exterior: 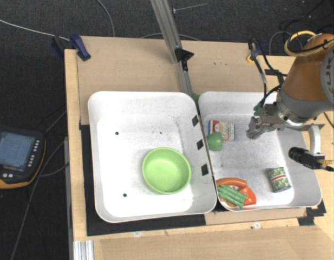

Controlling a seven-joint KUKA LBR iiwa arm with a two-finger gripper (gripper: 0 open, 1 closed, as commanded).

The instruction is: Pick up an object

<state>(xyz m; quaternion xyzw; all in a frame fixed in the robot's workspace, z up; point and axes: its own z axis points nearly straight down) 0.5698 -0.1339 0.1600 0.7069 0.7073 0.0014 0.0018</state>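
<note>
Camera view: tool [256, 130] above right bin [264, 199] (near carton [221, 129])

The desk [156, 58] is pale tan wood, lying over dark charcoal carpet. Both bins are white with fine dark specks: the left bin [129, 118] carries a lime-green bowl [166, 170], the right bin [296, 172] the smaller things. A small carton [221, 129] there is white with red and blue print, and a round ball [214, 141] beside it is mid green. A can [279, 179] has a green patterned label and a pale top. The packet [235, 193] in the near corner is orange-red with green sticks across it. The arm [307, 80] is grey and orange, its end effector [257, 129] grey metal. Blue clamps [79, 46] sit on the desk's far corner.
</note>
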